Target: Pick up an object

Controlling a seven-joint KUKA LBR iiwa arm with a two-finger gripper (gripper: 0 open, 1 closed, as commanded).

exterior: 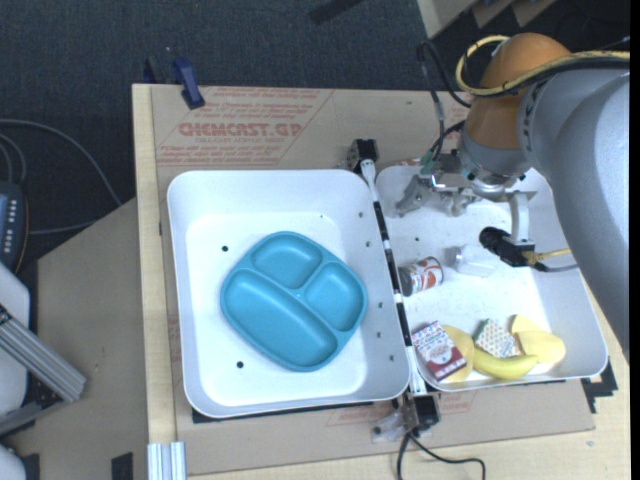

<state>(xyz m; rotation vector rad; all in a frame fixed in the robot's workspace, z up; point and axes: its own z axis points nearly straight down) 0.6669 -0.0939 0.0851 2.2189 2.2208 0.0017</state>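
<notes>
While lying flat, the banana [503,364] runs left-right.

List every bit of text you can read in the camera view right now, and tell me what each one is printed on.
"CHEMCAST GP": large red letters on the brown board behind the left bin.
Smaller red lines above and below that: too blurred to read.
Red-and-white can in the right bin: label unreadable.
Red-and-white packet near the banana: print too small to read.

A blue divided plate [292,299] lies in the left bin [190,208]; a banana [500,364] lies in the right bin [585,343].
</notes>
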